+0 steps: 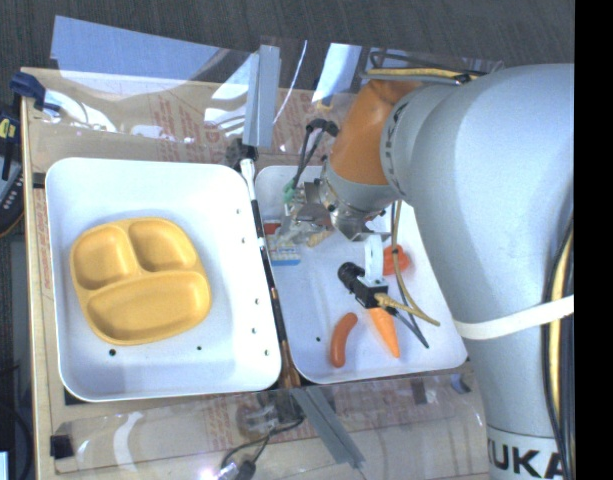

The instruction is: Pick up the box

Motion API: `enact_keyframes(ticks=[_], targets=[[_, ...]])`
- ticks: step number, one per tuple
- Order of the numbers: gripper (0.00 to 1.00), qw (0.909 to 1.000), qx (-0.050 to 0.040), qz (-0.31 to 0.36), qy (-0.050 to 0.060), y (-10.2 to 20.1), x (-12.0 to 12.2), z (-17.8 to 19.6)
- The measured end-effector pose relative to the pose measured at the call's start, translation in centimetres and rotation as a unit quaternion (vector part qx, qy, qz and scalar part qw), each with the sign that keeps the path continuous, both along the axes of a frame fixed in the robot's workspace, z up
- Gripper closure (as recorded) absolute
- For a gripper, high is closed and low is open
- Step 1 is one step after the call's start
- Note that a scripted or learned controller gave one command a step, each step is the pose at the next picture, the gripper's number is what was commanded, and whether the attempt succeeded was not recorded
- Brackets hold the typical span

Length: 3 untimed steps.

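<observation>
Just beside right bin's point(316, 368) left wall, box point(284, 251)

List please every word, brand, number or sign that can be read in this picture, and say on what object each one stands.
"UKA": big black letters on the grey arm, at its base near the picture's bottom right; the brand name's first letter is cut off.
Small box at the left edge of the right bin: has some colored print, too small and blurred to read.
Yellow tray in the left bin: no text.
</observation>
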<state>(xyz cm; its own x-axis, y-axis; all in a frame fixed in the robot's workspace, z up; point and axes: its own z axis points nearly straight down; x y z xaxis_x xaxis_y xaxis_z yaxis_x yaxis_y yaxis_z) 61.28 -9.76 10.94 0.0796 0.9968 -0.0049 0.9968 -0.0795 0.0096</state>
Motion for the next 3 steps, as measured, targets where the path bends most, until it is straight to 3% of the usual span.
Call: enact_keyframes(ticks=[1,3], targets=[[0.00,1.0000,-0.0004,0.000,0.000,-0.05,0.00,0.01],[0.00,0.9992,-0.0034,0.039,-0.004,-0.45,-0.02,-0.89]])
